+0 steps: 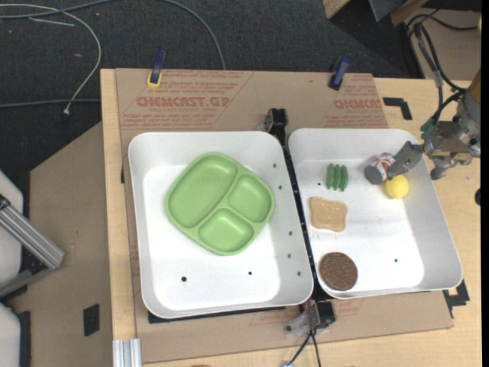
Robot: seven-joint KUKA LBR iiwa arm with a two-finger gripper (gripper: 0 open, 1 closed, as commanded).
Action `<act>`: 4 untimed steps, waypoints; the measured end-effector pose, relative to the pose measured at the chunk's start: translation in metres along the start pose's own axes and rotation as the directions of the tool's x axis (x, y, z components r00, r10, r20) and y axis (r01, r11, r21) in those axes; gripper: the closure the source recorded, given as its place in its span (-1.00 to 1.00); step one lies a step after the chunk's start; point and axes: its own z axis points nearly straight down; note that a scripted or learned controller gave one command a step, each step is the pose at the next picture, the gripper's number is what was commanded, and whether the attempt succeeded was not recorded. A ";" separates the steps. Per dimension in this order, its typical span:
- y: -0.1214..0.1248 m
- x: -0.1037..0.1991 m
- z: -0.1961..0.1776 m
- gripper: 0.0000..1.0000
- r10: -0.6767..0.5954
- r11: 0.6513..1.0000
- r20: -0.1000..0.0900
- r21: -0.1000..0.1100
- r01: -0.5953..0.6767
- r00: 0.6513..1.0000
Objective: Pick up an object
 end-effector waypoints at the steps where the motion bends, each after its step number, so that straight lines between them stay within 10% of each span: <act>1: 0.002 0.000 -0.006 -1.00 -0.003 1.000 0.003 -0.011 0.003 1.000; 4: 0.010 0.005 0.149 -1.00 -0.003 1.000 0.000 -0.006 0.003 1.000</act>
